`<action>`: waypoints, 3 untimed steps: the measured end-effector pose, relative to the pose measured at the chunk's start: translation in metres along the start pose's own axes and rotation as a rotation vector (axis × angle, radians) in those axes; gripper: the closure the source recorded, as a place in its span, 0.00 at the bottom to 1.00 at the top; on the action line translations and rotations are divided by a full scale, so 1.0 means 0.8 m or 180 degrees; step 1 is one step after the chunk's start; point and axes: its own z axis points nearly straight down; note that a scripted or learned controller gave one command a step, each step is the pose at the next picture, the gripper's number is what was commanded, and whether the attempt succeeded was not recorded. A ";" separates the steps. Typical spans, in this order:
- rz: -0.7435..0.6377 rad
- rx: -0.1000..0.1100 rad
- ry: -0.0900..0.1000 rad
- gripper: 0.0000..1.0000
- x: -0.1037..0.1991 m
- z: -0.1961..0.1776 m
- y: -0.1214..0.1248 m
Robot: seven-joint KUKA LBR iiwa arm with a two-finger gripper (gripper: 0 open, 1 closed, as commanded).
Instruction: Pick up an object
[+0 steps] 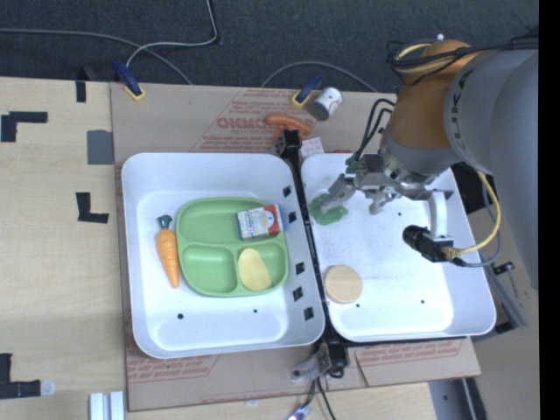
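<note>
Gripper hovering over green object at right bin's ten o'clock; finger spread unclear. Risk: object sitting near the wall, blocking a finger.

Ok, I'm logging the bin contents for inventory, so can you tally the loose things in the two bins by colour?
Green: 2, the divided tray and a small green piece by the tool
Orange: 1, the carrot
Yellow: 1, the oval piece
Tan: 1, the round disc
Mixed print: 1, the small carton
Total: 6
</note>
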 end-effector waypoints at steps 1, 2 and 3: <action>-0.0005 0.0002 0.0007 0.00 0.017 0.000 0.009; 0.0000 -0.0003 0.0004 0.00 0.025 -0.001 -0.028; 0.0002 0.0010 0.0002 0.00 -0.042 0.113 -0.006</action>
